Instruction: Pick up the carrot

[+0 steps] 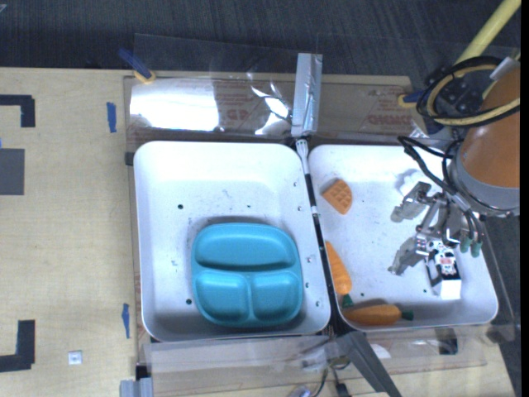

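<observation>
Table [58, 222]: pale wood-grain board carrying two shallow glossy white bins; left bin [157, 180] holds a smooth blue 3-compartment tray [246, 273], right bin [372, 172] holds arm w/ jaws [405, 236] spread open, gripping nothing. Carrot [374, 312]: tapered orange body, long axis approx. horizontal along right bin's near wall, green end pointing right. A second orange piece [337, 270] lies along the divider wall; waffle-textured orange wedge [337, 196] sits farther back.

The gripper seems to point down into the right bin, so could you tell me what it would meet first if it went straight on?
Most likely the bare white floor of the right bin. The gripper hangs to the right of both orange pieces; the carrot lies nearer the bin's front edge. Depth is hard to judge here.
</observation>
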You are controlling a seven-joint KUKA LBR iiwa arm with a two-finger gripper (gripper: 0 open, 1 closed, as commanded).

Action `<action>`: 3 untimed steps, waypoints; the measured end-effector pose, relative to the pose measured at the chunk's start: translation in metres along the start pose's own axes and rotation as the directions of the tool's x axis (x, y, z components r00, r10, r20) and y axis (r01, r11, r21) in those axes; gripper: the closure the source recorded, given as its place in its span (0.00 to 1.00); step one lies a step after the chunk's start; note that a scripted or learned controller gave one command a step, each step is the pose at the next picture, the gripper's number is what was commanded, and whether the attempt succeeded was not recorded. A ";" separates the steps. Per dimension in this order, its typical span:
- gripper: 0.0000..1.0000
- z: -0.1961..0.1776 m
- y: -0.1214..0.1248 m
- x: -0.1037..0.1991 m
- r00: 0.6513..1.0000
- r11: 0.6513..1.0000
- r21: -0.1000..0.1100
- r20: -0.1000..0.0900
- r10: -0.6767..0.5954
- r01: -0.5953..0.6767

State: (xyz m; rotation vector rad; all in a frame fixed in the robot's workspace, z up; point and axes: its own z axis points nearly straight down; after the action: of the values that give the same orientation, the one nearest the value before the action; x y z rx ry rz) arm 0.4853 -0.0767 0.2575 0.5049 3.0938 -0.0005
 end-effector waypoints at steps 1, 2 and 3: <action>0.00 0.000 0.001 0.000 1.000 1.000 -0.001 -0.001 -0.001 0.001; 0.00 0.035 0.088 -0.049 0.991 0.991 -0.003 -0.003 -0.136 0.136; 0.00 -0.054 0.073 -0.110 0.960 0.960 -0.001 0.007 -0.280 0.280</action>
State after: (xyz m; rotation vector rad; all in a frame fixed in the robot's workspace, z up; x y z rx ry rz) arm 0.6128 -0.0421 0.3124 0.0626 3.1277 -0.0006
